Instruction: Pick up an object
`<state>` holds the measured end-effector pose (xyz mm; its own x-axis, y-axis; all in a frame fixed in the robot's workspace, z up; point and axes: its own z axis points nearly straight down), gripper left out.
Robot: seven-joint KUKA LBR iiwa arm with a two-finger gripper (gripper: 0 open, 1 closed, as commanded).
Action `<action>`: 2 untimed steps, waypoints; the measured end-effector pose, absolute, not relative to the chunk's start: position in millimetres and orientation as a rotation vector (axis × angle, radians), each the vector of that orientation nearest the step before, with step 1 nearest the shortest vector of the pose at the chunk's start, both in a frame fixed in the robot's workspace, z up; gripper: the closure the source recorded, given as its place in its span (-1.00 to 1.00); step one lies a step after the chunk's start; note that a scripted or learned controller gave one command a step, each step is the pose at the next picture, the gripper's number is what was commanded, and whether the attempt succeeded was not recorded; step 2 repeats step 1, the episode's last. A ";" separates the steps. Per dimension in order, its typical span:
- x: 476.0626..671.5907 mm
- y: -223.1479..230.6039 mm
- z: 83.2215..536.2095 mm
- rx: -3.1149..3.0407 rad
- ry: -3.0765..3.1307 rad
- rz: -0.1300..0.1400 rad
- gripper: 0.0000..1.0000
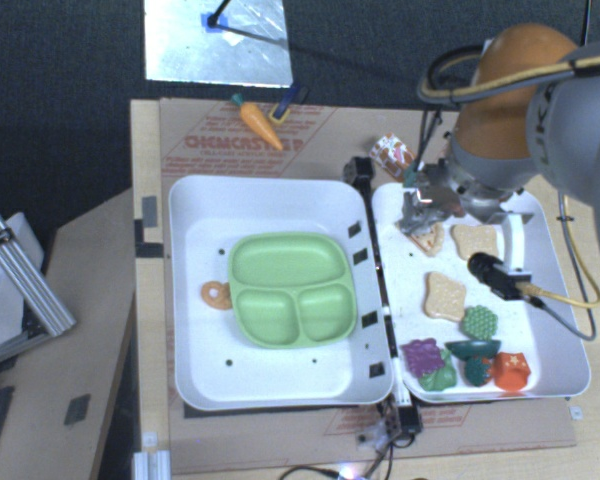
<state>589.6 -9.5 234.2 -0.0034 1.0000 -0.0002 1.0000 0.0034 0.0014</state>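
arm [540,98]: 1, over right bin's far end
bins: 2, left [195,268], right [565,358]
green tray [290,288]: 1, left bin
toast [444,296]: 3 slices, right bin
gripper [417,211]: finger state can't tell, touching far-left slice [427,238]

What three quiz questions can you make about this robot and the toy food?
1. True or false: the green plate sits in the left bin.
2. Which lies outside both bins: A) carrot, B) purple grapes, C) bread slice?
3. Fill in: the small pretzel lies to the ___ of the green plate.

Key: 1 true; 2 A; 3 left.
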 end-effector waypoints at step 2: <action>598.7 -18.5 222.3 2.220 2.221 0.000 1.00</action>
